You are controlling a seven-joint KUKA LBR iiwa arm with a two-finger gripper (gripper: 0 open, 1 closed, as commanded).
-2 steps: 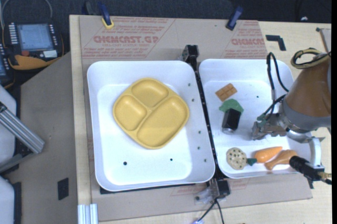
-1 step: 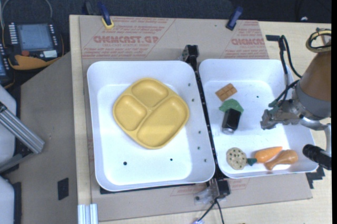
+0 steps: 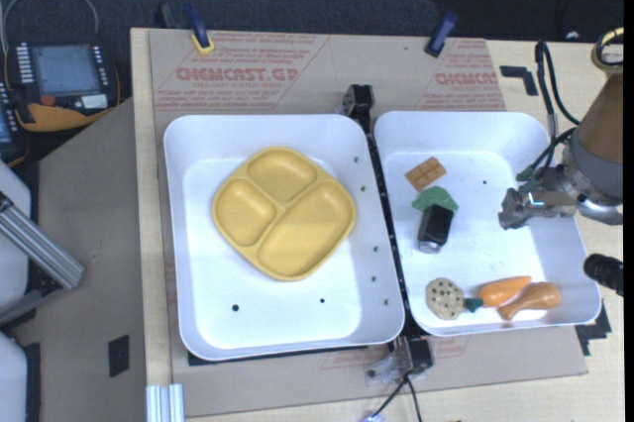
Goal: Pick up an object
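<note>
In the right bin (image 3: 475, 138) lie a brown waffle-like cracker (image 3: 425, 174), a green piece (image 3: 436, 199) on top of a small black block (image 3: 434, 227), a speckled round cookie (image 3: 445, 298), an orange carrot (image 3: 502, 290) and a tan piece (image 3: 533, 300) beside it. My gripper (image 3: 516, 211) hangs over the bin's right side, to the right of the black block and above the carrot. I see nothing between its fingers.
The left bin (image 3: 188, 242) holds a yellow divided plate (image 3: 284, 211). A hinge clamp (image 3: 358, 100) sits between the bins at the back. Blue clips (image 3: 201, 31) hold the cardboard at the bench's far edge. A teach pendant (image 3: 59, 78) lies off to the left.
</note>
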